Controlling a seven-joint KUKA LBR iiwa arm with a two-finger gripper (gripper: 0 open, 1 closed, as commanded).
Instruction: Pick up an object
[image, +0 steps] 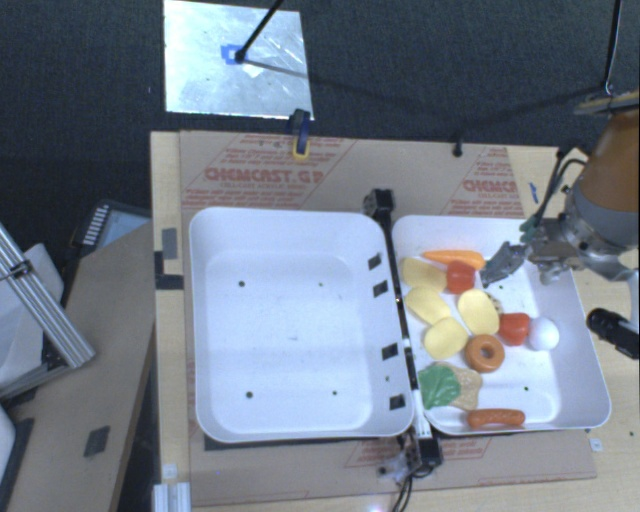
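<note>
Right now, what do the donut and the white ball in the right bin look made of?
Donut: likely moulded plastic toy food, smooth orange-brown with a slight sheen. White ball: smooth, bright, probably plastic; too small to confirm. Right bin: matte white plastic, it seems.

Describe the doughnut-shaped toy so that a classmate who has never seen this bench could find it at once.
Start at the right-hand white bin, the one crowded with toy food. Near the middle of the pile lies the brown ring, touching a yellow piece on its left. It alone has a hole through its middle.
</note>
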